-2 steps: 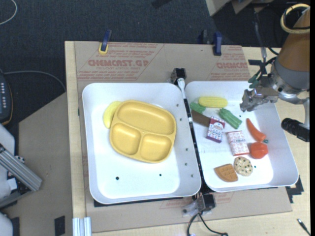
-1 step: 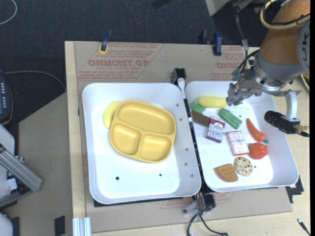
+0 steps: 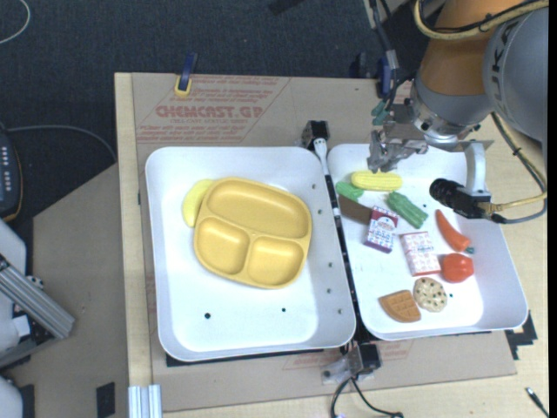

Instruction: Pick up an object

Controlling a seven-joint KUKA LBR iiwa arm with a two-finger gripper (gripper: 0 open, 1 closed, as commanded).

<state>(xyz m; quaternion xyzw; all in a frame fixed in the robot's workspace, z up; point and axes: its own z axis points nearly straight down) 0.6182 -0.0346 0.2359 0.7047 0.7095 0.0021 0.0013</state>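
My end effector (image 3: 383, 158) hangs just above the toy corn cob (image 3: 376, 181) at the right bin's (image 3: 505, 299) far left; its spread I cannot tell. The cob looks light, rigid, slick; I'd grip mid-length.

Your arm (image 3: 513, 50) comes in from the upper right. It is big and grey, with an orange band (image 3: 474, 11) just above the wrist. The wrist bends down toward the surface. Your end effector (image 3: 383, 157) points almost straight down, low over the back part of the right side. You can see thin cables looping beside the wrist.
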